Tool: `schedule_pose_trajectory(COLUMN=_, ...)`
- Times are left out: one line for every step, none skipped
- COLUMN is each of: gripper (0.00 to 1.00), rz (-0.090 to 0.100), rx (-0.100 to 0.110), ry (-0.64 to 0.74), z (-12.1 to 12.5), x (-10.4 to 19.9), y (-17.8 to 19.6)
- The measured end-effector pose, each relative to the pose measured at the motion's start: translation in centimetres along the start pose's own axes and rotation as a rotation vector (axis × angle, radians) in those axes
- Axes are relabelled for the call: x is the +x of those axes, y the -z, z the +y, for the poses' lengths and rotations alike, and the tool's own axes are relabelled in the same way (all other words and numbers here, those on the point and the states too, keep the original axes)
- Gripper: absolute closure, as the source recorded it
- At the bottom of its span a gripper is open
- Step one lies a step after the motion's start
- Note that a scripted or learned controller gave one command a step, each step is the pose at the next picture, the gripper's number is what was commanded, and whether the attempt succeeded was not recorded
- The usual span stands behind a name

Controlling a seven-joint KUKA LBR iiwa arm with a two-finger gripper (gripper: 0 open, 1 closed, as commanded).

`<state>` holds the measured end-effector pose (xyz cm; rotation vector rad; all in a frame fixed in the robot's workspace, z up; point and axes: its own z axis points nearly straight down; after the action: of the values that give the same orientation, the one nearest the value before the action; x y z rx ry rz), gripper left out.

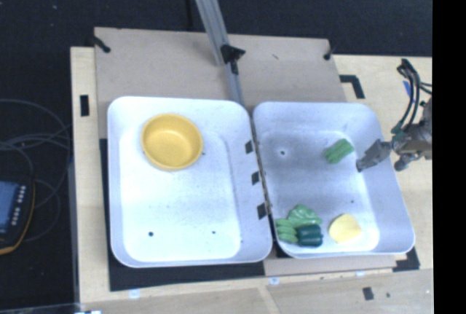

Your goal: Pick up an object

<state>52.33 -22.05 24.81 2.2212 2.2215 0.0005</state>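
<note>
Gripper at right edge, fingers spread, holding nothing. Green block just left: small, light, rigid; pinch across short sides.

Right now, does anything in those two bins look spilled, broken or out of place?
Nothing stands out. The yellow bowl sits upright in the left bin; a green piece, a green pile and a yellow lump lie in the right bin.

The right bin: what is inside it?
The right bin holds a green piece near its far side and, along the near wall, a light green cluster, a dark green block lying against it, and a yellow piece. The block hides part of the cluster.
</note>
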Motion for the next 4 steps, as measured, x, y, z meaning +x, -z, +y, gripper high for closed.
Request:
schedule_pose_trajectory(gripper=0.00, rz=0.001, rx=0.005, ry=-0.001, z=-0.2, x=0.0, y=-6.3)
schedule_pose_trajectory(gripper=0.00, rz=0.001, rx=0.005, ry=-0.001, z=-0.9, x=0.0, y=-12.3)
schedule_pose_trajectory(gripper=0.00, rz=-0.001, rx=-0.001, ry=-0.001, z=-0.9, x=-0.1, y=-14.7)
schedule_pose_trajectory(gripper=1.00, rz=-0.002, rx=-0.004, ry=-0.002, z=-0.8, x=-0.1, y=-13.6)
